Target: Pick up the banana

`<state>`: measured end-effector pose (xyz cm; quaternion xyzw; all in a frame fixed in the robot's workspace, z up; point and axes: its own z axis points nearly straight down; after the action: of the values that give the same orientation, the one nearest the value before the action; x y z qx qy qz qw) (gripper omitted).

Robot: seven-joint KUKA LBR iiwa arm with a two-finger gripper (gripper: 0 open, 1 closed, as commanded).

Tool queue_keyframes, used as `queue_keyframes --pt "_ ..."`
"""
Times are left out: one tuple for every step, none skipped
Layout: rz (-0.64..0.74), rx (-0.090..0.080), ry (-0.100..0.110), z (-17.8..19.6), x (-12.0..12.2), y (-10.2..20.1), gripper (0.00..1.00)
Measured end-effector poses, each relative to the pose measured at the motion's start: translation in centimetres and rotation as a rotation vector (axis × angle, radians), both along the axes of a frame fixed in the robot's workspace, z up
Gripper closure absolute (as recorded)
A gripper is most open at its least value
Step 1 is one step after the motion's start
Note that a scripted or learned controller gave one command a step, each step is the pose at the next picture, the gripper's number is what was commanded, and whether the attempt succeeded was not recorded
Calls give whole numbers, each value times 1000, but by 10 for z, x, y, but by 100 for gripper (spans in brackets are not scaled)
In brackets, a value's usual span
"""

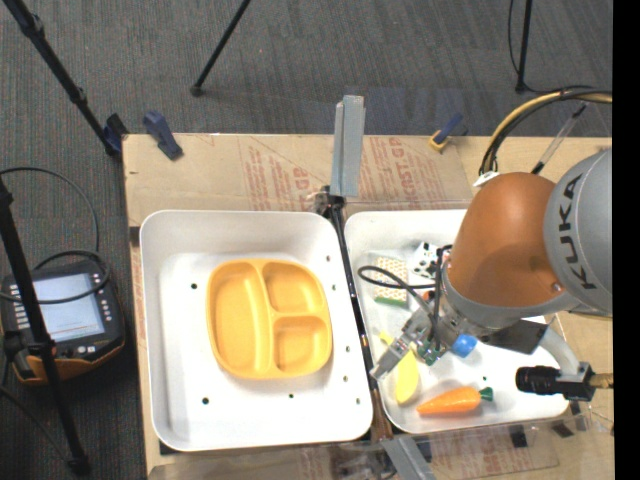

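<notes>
Banana (pixel 407 378) in right bin (pixel 400 230) beside carrot (pixel 452 401), under end effector (pixel 400 351), grip state unclear.

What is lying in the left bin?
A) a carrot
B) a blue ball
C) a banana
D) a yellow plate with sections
D: the yellow plate with three sections lies flat in the left bin, while the carrot and the banana sit in the right bin.

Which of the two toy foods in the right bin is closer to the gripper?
The yellow banana, just under the gripper; the orange carrot lies farther right.
</notes>
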<state>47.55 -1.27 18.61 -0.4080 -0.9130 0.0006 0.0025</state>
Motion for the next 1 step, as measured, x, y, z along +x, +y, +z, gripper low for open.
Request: queue_keyframes --pt "92 1 -2 -69 0 -74 0"
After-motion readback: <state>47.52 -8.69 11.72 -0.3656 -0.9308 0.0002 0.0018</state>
